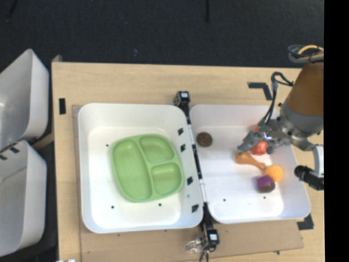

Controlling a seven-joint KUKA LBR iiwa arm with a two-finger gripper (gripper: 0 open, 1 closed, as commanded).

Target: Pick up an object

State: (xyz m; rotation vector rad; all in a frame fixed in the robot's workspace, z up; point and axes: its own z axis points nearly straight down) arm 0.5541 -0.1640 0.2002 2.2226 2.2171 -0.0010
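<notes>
Metal jaws in the right bin (289,206) grip a small, glossy red object (261,149). Just below them lies a smooth orange rattle-shaped toy (260,166), a rounded purple piece (265,184) beyond it. A flat brown disc (204,140) rests well to their left.

Objects in the right bin (218,119). A small brown disc (204,139) lies flat at the far left, near the divider. A small red object (261,148) sits toward the far right, partly hidden. Just nearer, a tan elongated piece (249,160) lies slanted, running toward an orange ball (275,173) at its right end. A dark purple rounded object (265,184) rests just near of the ball, touching or almost touching it.
</notes>
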